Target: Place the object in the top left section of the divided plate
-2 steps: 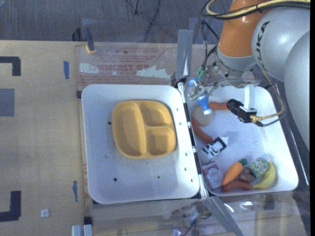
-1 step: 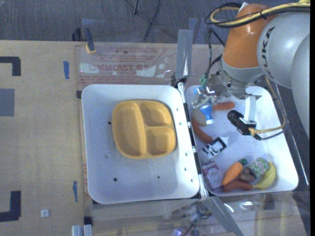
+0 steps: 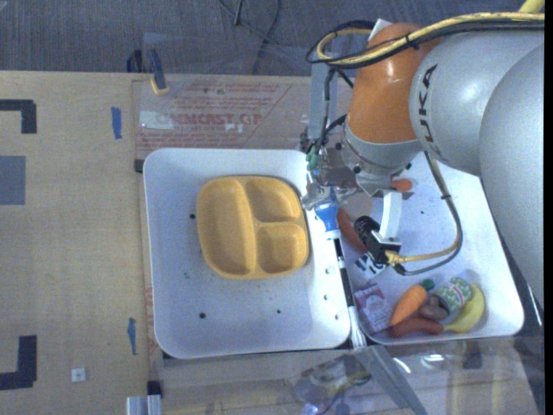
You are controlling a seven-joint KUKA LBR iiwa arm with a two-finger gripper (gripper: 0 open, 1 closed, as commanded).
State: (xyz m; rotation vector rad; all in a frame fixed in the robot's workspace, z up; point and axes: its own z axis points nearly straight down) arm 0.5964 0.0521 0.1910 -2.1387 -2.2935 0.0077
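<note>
The yellow divided plate (image 3: 252, 226) lies in the left bin (image 3: 173, 266), with one large section on its left and two smaller sections on its right. My gripper (image 3: 325, 199) hangs under the orange wrist band, over the wall between the two bins and just off the plate's right rim. A small blue thing (image 3: 327, 218) shows right below the gripper, and I cannot tell whether it is held. An orange-red object (image 3: 349, 227) lies just to the right of it in the right bin (image 3: 501, 275). All three plate sections look bare.
The right bin's front corner holds a carrot (image 3: 408, 303), a red sausage-like piece (image 3: 416, 325), a banana (image 3: 472, 310), a greenish packet (image 3: 449, 295) and a pink packet (image 3: 370, 301). The arm's body covers most of that bin's far side. A yellow cable (image 3: 432, 253) loops below the wrist.
</note>
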